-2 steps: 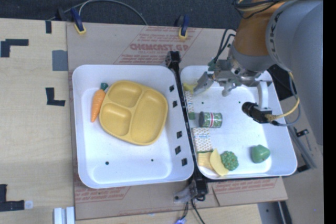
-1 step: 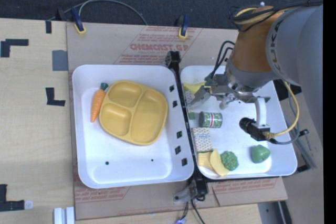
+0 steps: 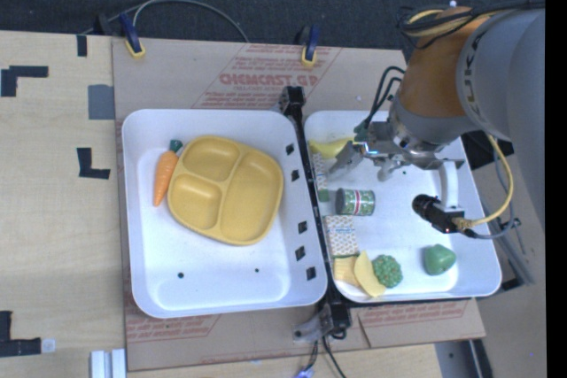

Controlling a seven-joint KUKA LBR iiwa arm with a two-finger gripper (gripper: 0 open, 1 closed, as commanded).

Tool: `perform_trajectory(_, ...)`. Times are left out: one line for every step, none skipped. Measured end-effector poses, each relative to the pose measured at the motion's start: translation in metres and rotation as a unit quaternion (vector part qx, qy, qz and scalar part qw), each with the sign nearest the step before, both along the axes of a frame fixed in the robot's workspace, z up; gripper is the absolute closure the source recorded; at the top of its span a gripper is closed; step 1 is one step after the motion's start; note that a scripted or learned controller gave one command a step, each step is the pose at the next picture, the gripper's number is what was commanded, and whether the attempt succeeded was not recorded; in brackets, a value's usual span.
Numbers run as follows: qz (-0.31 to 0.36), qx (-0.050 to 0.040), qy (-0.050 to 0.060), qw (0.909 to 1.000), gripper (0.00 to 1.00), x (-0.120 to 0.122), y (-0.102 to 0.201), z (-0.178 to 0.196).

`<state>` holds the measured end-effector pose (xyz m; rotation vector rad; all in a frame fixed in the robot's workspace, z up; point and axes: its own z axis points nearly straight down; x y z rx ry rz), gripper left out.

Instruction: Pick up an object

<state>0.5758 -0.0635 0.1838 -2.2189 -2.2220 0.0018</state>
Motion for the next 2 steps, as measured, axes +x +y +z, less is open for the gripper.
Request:
perform_trajectory(0.000,0.0002,0.000,1.0000,0.00,-0.006,0.002,0.000)
perform_trajectory(0.000,-0.0002,-0.001,1.0000,0.00,0.048,0.001,0.000)
